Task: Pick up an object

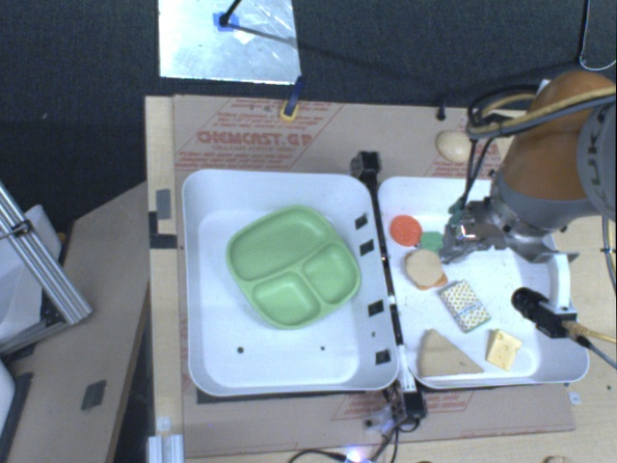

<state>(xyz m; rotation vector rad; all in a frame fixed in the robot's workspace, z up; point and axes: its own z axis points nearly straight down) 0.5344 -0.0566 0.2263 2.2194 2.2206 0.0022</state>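
Observation:
The right bin holds an orange-red disc, a small green piece, a round tan bread-like piece, a blue patterned packet, a yellow cheese block and a tan wedge. My gripper hangs low over the back of this bin, just right of the green piece and above the round tan piece. Nothing shows between its tips.
The left bin carries a green divided tray. A pale egg-shaped object lies on the cardboard behind the right bin. A foil sheet sits at the back. A metal frame stands at the left.

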